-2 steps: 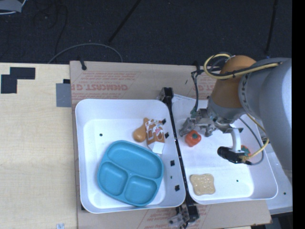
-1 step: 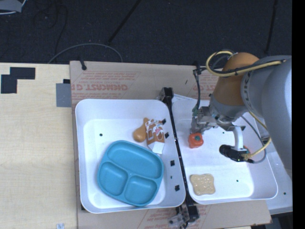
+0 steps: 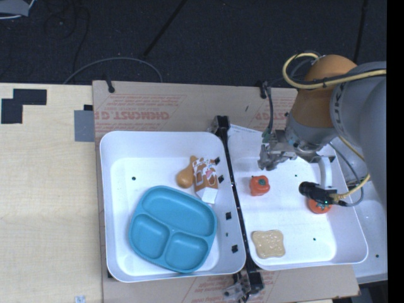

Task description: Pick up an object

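The gripper (image 3: pixel 270 161) hangs over the upper part of the right bin (image 3: pixel 353 248), its dark metal fingers pointing down; from this slant they blur into one grey mass, so whether they are spread or pressed together cannot be told, and nothing shows between them. At about five o'clock from it, just beside but apart, a small red-orange toy (image 3: pixel 259 185) with a green top sits on the bin floor. At three to four o'clock, a second red piece (image 3: pixel 319 206) lies partly hidden under a black fitting with cables, too covered to name. At six o'clock, near the front wall, lies a tan slice of toast (image 3: pixel 269 243).

The arm (image 3: pixel 341 106) rises toward one o'clock and is cut off at the picture's edge.

In the left bin (image 3: pixel 113 163), at nine o'clock from the gripper, a brown-and-white toy (image 3: pixel 199 173) of unclear shape rests against the divider, touching a blue sectioned plate (image 3: pixel 172 228) at eight o'clock.
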Controlling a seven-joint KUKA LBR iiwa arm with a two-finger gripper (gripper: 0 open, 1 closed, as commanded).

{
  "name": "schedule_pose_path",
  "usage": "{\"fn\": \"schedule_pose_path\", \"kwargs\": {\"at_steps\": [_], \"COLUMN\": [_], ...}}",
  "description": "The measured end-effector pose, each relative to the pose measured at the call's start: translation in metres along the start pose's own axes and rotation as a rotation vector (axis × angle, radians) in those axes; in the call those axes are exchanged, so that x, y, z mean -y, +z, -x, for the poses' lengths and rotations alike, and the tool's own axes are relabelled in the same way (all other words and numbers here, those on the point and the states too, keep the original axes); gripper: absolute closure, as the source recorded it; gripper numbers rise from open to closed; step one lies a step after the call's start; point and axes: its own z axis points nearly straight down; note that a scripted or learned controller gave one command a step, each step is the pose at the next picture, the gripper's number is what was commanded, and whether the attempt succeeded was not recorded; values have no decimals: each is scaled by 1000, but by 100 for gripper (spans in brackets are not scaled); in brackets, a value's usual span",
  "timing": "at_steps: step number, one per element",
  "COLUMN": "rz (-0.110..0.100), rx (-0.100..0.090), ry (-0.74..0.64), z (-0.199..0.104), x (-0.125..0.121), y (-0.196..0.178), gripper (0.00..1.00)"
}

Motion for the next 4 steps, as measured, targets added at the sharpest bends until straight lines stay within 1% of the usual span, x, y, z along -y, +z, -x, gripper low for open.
{"fn": "schedule_pose_path", "kwargs": {"at_steps": [1,2,3,4], "rz": [-1,2,-6,-4], "rx": [0,0,-2,-3], "ry": [-1,-6,-9,-11], "z": [-1,2,-57,-114], "x": [5,-5,10,17], "y": [-44,-93,-86,-96], "gripper": [100,100,100,100]}}
